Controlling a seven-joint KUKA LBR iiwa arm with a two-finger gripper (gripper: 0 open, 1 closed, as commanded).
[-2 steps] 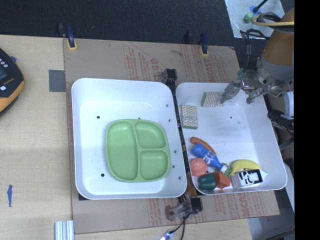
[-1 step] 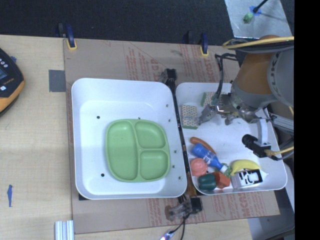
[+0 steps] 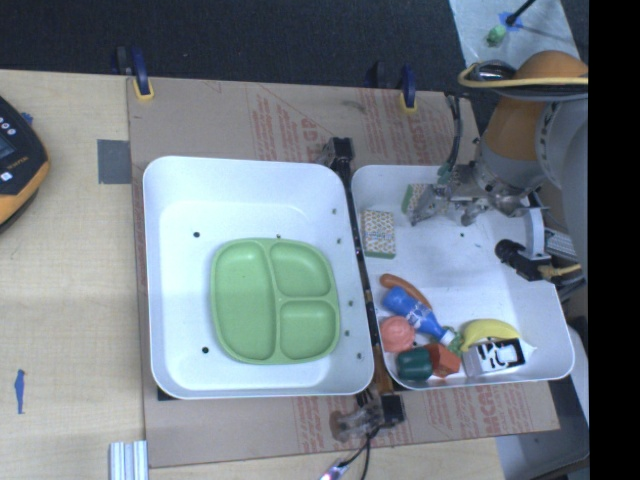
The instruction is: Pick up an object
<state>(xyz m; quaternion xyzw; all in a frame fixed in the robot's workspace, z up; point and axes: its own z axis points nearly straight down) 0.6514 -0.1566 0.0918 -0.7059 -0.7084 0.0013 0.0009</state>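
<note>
The right bin (image 3: 455,268) holds the loose objects. A small green-and-white patterned box (image 3: 378,233) lies by its left wall. Toward the near side lie an orange stick-shaped toy (image 3: 404,289), a blue bottle (image 3: 427,321), a red-orange ball (image 3: 396,334), a green pepper-like toy (image 3: 413,366), a yellow banana (image 3: 487,331) and a white tag with black print (image 3: 496,355). My gripper (image 3: 441,206) hangs low over the bin's far part, beside a small green piece (image 3: 411,198) at its left. I see nothing clearly held in it.
The left bin (image 3: 170,228) holds a light green divided plate (image 3: 275,300). A black bracket (image 3: 341,151) sits at the far end of the wall between the bins. A yellow-and-black device (image 3: 15,163) lies at the bench's left edge.
</note>
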